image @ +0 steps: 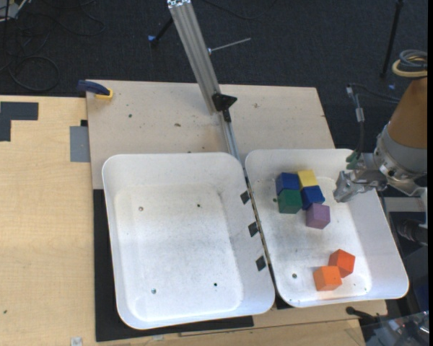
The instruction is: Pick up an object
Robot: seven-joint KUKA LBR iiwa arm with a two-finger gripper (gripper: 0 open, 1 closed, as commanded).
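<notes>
The right bin (pixel 375 265) holds a cluster of small cubes: a blue cube (pixel 288 182), a yellow cube (pixel 307 178), a second blue cube (pixel 312 195), a green cube (pixel 289 202) and a purple cube (pixel 317 215). Two orange cubes (pixel 335 269) lie near the bin's front. My gripper (pixel 344 188) hangs over the right side of this bin, just right of the cluster and apart from it. Nothing shows between its fingers.
The left bin (pixel 130 186) sits beside the right one, with small black clips along the shared edge. A slanted aluminium bar (pixel 198 52) rises from behind the bins. A blue and yellow clamp (pixel 95 89) lies at the bench's far left corner.
</notes>
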